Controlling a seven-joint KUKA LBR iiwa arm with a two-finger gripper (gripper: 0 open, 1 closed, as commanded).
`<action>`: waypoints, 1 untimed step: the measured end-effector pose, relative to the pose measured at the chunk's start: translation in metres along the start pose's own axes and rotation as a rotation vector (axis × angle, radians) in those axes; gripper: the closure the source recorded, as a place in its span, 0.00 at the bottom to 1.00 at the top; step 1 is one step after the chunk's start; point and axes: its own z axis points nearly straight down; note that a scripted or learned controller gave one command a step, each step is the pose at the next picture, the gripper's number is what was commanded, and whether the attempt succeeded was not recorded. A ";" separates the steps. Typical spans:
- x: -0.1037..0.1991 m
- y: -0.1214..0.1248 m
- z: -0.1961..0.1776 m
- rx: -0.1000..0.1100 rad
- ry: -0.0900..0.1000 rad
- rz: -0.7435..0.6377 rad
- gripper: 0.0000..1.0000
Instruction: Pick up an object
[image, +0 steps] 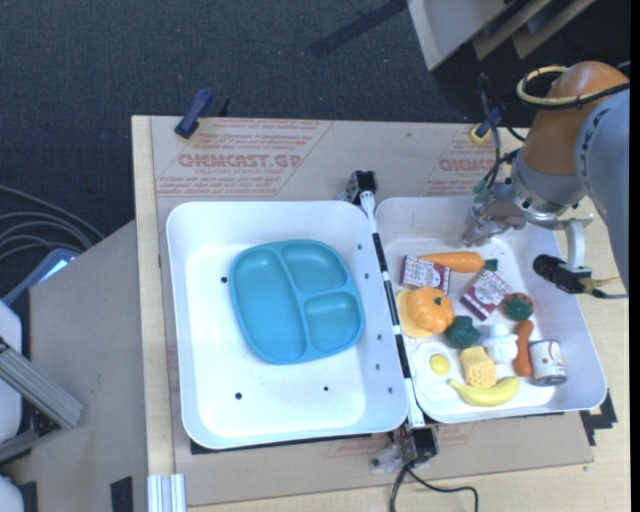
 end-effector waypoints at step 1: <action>0.000 0.000 0.000 0.001 0.000 0.000 0.00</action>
